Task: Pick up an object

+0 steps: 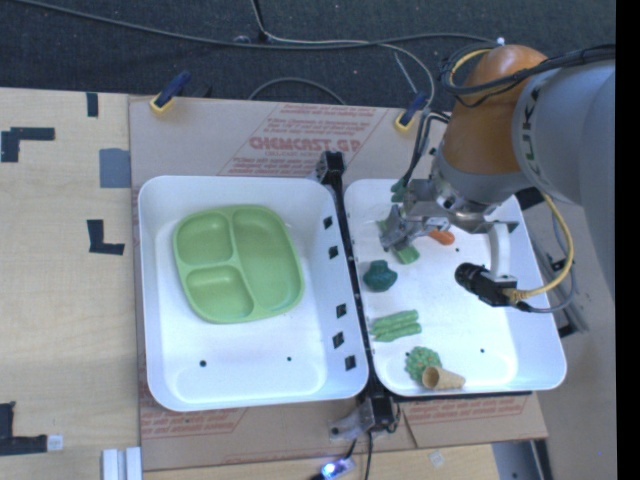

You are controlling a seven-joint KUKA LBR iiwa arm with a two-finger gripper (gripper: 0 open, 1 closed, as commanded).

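Lt green tray [238, 265], white bins [160, 268], orange wrist band [495, 108].

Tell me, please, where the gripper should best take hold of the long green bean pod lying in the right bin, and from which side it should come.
Probably across the middle of the green bean pod, coming straight down from above. It lies flat on the floor of the right bin, long and narrow, so fingers closing across its short width should fit. Bare floor surrounds it; the dark green piece lies apart.

A robotics lab: a grey and orange arm [530, 118] reaches over a wooden worktop [60, 268] with two white bins [160, 368], clamps [170, 90], black tape marks [100, 238], and cables [300, 40] on dark carpet.
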